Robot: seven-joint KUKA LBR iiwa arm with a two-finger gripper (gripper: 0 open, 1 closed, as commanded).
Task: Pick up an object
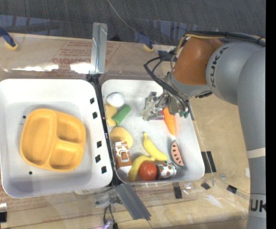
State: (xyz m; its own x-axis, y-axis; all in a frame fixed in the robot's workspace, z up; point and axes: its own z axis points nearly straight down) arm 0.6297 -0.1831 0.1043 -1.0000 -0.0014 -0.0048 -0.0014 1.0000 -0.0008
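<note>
My gripper (151, 109) hangs over the upper middle of the right bin (195, 142), its metal fingers pointing down-left with nothing between them. An orange carrot (169, 120) lies just to its right, close to the fingers. A white egg (115, 99) and a green block (122, 114) sit to its left. Lower down lie a banana (153, 148), a watermelon slice (176, 153), a red tomato (148, 171), a small can (167, 171) and a brown carton (123, 155).
The left bin (4, 128) holds a yellow divided tray (53, 138). A yellow pear-like fruit (120, 136) lies by the divider between the bins. The arm's orange band (195, 61) and cables loom over the right bin's top right corner.
</note>
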